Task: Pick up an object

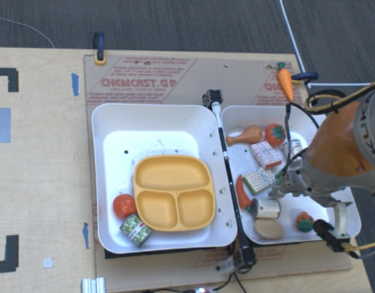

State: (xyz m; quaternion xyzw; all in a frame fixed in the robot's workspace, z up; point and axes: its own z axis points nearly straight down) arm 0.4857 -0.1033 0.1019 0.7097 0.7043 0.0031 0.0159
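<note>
While the arm [342,148] reaches in from the right over the right bin [309,118], its gripper [283,185] sits low above the middle of that bin; whether the jaws are apart or together cannot be told from this angle, and nothing is seen between them. Largest on the bench is the left bin [114,163], which holds a yellow divided plate [174,192], a red tomato [124,206] touching the plate's left edge, and a small green patterned box [135,229] just below the tomato. Contents of the right bin, by size: a red-and-white carton [266,154], a tan drumstick [245,136], a second tomato [274,134], a green checked packet [257,180] just beside the gripper, a small can [264,209], a tan round piece [269,229], a red pepper [242,193] along the left wall, and a small strawberry [305,222]. An orange carrot [286,83] lies outside the bins on the board [144,78].
</note>
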